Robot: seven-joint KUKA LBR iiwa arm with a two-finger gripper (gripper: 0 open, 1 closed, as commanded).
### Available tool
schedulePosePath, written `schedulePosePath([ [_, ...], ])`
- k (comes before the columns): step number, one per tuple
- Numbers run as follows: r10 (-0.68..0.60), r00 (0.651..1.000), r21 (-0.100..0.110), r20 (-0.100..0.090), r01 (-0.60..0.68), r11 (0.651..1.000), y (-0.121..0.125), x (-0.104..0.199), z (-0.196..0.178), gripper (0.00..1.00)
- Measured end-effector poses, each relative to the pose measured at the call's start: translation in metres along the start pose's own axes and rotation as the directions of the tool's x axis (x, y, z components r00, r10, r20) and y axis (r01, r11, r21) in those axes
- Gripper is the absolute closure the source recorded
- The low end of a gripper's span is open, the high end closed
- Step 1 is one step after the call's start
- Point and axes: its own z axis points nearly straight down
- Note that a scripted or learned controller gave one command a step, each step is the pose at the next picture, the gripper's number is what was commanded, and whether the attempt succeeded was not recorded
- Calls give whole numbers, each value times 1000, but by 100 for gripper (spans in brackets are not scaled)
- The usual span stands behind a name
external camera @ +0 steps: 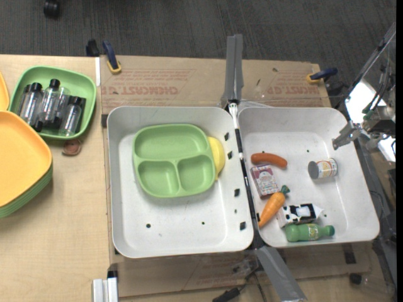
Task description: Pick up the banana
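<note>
— Where is the banana (218, 155) sitting right now?

— I'm seeing it in the left bin (126, 231), near the middle of the frame. It's lying tucked against the right edge of the green plate (173, 168), beside the wall that divides the two bins. Only a smooth yellow curve is showing; the plate seems to be covering the rest.

— And the gripper (345, 137)?

— It's hanging at the right edge of the frame, over the far rim of the right bin (352, 222), well apart from the banana. I'm not able to tell whether it's open or shut from this angle, and nothing is showing in its grasp.

— Why is that spot worrying you?

— I'm judging that the plate's raised rim and the bin wall are leaving a narrow gap to reach into. The plate is looking like hard, glossy plastic with three compartments, so it may be sliding if nudged.

— Anything else nearby?

— In the right bin, a tapered orange carrot (271, 207), a small round can (322, 168) lying on its side, and a green bottle (308, 232) are all lying loose.
</note>
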Motion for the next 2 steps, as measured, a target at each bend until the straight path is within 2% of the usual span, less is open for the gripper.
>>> schedulePosePath([
  [1,118,993,0,-1,-118,993,-30,-4,28,0],
  [2,256,967,0,-1,-256,967,-30,2,41,0],
])
